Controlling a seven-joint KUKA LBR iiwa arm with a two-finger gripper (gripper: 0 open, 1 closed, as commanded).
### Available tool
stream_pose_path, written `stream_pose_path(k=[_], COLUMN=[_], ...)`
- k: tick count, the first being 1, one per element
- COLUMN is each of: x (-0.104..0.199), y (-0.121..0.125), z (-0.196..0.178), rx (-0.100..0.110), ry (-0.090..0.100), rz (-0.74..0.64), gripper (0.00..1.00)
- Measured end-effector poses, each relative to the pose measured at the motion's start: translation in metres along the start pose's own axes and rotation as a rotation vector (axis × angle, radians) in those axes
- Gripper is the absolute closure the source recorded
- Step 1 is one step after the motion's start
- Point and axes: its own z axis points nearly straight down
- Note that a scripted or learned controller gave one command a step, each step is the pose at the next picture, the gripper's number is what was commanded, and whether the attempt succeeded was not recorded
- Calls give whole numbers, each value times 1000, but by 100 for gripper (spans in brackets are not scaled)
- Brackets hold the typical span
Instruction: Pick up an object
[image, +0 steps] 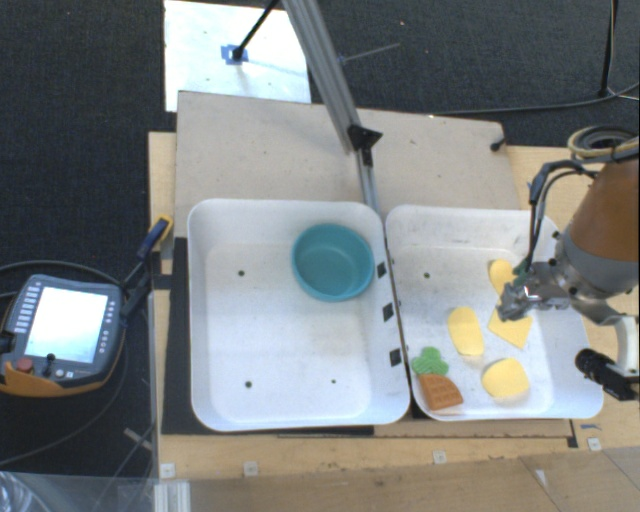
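Reaching in from the right, the arm (605, 235) brings its jaws (520, 297) low over the right bin (440, 235), just above a yellow wedge (512, 330) and beside a small yellow piece (499, 273) near the far wall; whether the jaws are spread or closed cannot be told, and nothing can be seen between them. Nearby in that bin lie a yellow oval (465, 331), a round yellow piece (505, 379) nearer the front, and an orange carrot with a green top (436, 380) by the front left corner. The left bin (230, 400) holds a teal bowl (332, 261) near its far right corner. Both bins sit on the worktop (260, 140). Off to the left, a handheld control pad (62, 333) lies on the dark floor, its screen glowing white with no readable writing.
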Motion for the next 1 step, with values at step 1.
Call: stream_pose_path(k=[1], x=[46], y=[-6], z=[-15], rx=[3], ry=[2], rz=[-3], gripper=[100])
